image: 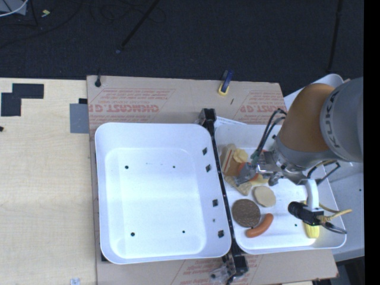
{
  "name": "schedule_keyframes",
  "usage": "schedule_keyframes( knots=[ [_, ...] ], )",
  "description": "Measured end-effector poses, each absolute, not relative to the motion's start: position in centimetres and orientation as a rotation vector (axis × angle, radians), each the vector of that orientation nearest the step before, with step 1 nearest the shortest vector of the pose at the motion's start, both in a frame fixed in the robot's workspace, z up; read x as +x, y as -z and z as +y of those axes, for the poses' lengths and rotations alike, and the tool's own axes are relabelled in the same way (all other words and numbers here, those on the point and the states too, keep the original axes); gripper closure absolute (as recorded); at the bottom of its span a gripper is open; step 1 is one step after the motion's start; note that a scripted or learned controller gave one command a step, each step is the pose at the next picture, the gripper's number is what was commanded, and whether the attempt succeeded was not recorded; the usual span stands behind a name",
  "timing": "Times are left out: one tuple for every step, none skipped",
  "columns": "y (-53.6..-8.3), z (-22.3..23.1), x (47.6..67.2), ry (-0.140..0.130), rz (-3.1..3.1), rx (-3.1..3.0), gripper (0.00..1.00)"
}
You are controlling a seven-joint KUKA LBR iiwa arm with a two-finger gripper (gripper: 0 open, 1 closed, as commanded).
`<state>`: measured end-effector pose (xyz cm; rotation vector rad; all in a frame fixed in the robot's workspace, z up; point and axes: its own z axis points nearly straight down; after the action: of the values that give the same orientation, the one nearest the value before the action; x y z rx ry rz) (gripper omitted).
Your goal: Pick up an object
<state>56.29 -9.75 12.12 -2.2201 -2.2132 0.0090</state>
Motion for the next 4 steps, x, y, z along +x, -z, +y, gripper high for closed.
schedule_keyframes(
  knots=[
    [-8.9,-9.3,55.4,0.002,-2.226,-2.228,0.00],
    [-10.1,-9.5,55.5,0.002,-2.217,-2.236,1.00],
    [-10.0,-9.5,55.5,0.002,-2.214,-2.237,0.00],
    [-8.9,-12.3,61.8,0.003,-2.226,-2.220,0.00]
  ],
)
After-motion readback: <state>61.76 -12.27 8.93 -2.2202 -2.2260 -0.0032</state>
